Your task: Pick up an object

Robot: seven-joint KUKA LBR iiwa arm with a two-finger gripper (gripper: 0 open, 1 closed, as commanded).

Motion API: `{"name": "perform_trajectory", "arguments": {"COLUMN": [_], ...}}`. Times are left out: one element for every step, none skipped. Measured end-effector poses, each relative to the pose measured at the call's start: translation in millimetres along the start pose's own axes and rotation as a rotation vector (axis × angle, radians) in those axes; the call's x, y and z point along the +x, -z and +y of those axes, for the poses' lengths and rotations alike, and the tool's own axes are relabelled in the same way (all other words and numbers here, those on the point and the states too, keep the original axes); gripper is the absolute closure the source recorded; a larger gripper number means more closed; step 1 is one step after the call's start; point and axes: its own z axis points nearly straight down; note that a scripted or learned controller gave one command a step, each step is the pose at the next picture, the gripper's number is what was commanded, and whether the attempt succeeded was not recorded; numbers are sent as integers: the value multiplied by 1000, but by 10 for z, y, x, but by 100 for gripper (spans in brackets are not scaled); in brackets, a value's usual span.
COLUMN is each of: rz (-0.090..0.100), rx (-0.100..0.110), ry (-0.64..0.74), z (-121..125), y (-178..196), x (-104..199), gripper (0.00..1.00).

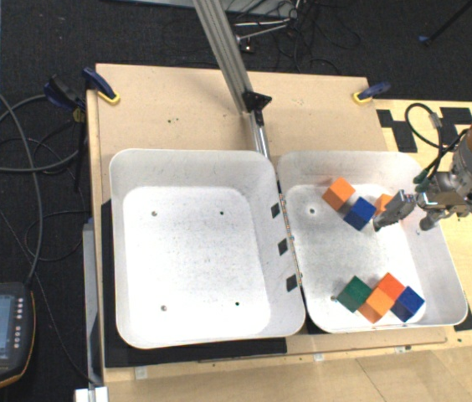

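Cubes lie in the right bin (pixel 445 249) in two groups, and you have any of them to choose from. The upper group sits near the bin's middle: an orange cube (pixel 338 193) touching a blue cube (pixel 359 213), with a sliver of another orange piece (pixel 385 201) just beside them, partly hidden. The gripper (pixel 410 211) hangs just right of that group, low over the bin, and its fingers look spread with nothing between them, so you hold no cube yet.

You seem to be at the approach step, before any grasp. Your next move likely calls for lining the fingers up across one cube, probably the blue one, and going down around it before you clench.

Crowding is your main trouble: the blue and orange cubes touch, so a finger may land on a neighbour or push the pair aside.

Nearer the front edge, a green cube (pixel 354 293), an orange block (pixel 382 296) and a second blue cube (pixel 408 302) sit packed together. The left bin (pixel 135 174) stands beside, well apart from your work.
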Motion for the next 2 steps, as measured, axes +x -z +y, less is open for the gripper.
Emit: {"name": "perform_trajectory", "arguments": {"rz": [-1, 0], "rx": [-5, 0], "ry": [-1, -2], "z": [7, 107], "y": [22, -486], "x": [0, -1], "gripper": [0, 0]}}
